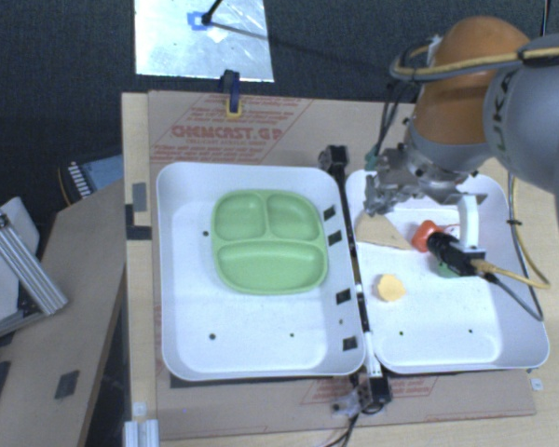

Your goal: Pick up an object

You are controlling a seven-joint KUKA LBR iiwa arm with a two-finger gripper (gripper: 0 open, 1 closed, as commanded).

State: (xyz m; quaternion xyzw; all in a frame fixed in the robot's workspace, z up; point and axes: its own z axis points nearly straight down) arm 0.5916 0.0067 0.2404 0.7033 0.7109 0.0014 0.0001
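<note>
One fixed camera looks down at a slant from above the bench's near edge, taking in both white bins side by side: the left bin (182,343) and the right bin (466,343). It stands far enough back to show the whole cardboard sheet (261,124) under the bins and dark floor beyond. The arm (503,82) enters from the right, close to the lens.

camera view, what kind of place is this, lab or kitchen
Most likely a robot test bench in a lab, not a kitchen. A grey robot arm reaches over two white bins set on cardboard, which hold a green divided plate and small toy-like pieces.
</note>
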